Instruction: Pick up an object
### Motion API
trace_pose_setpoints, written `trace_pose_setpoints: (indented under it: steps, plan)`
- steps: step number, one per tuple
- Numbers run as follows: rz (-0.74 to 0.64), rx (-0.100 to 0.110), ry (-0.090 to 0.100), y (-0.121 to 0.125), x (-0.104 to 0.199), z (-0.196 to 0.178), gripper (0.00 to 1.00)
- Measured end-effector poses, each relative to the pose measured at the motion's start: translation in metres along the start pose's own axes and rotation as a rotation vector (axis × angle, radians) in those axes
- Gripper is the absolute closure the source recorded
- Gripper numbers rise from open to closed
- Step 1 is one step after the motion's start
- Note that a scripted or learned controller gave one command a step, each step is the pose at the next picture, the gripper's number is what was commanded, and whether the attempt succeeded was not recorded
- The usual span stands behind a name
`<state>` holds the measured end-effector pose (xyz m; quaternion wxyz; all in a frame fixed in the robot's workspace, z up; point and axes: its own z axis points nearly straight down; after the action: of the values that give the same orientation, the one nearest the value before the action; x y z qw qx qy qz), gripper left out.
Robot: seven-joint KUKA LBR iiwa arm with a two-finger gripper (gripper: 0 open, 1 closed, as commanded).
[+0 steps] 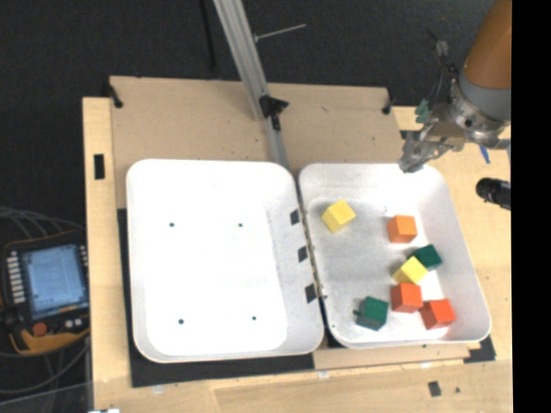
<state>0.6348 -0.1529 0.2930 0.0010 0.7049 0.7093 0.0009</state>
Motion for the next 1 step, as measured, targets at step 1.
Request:
trace_pose_setpoints:
  steps: [1]
  plan:
    - [0.001, 0.003, 0.000, -0.0182, 0.0525, 0.0163, 1.00]
